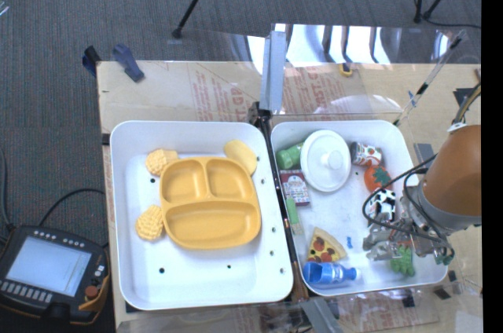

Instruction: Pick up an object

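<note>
The right bin [346, 127] holds a white lidded bowl [326, 159], a green toy [288, 156], a small red box [295, 188], a pizza slice [324, 246], a blue bottle [330, 273], a small can [365, 153], an orange-red toy [374, 177], a black-and-white toy [384, 203] and a green leafy toy [403, 262]. My gripper [387, 243] is low in this bin's right part, just left of the green leafy toy and below the black-and-white toy. The arm's orange band [460, 170] sits above it at the right edge.
The left bin [126, 166] carries a yellow divided plate [209, 202] with waffle-like yellow pieces [161, 161] [149, 222] and a yellow lemon-like piece [241, 155] beside it. A metal divider post [272, 72] stands behind the bins. A teach pendant [51, 268] lies at lower left.
</note>
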Controlling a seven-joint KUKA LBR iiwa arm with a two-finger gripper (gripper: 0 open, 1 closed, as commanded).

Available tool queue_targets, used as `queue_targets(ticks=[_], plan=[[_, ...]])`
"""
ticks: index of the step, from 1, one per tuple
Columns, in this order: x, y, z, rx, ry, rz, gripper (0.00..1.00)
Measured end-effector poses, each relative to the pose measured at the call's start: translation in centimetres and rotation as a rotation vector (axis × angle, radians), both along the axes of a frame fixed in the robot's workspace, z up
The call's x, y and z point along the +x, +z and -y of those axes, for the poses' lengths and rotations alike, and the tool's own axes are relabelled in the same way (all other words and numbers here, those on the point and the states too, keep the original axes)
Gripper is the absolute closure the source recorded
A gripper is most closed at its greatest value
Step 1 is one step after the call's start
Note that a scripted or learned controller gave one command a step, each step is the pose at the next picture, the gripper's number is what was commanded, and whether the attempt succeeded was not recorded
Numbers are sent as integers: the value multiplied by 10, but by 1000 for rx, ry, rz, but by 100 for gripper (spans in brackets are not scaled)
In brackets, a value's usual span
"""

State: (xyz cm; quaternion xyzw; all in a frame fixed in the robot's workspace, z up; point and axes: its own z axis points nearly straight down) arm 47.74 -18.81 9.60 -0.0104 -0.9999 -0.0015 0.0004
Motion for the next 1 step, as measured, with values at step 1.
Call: queue_targets(ticks=[1], plan=[[52,-9,-10,-1,-299,0,100]])
